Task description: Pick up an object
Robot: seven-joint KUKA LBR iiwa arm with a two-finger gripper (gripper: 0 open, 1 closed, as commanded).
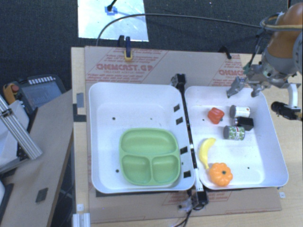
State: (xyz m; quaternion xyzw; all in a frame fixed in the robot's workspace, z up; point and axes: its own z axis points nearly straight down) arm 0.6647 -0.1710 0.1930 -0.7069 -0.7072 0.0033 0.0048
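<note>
The right bin [270,145] holds a red pepper [215,115], a white bottle [240,111], a black block [245,123], a green can [234,133], a yellow banana [205,151] and an orange pumpkin [220,174]. My gripper [245,89] hangs over the bin's far edge, above and behind the white bottle. Its two fingers are spread apart with nothing between them.
A green divided plate [149,156] lies in the left bin [109,108]. Black clips run along the seam between the bins. A cable crosses the dark floor behind the bench, and a teach pendant [40,96] sits at the left.
</note>
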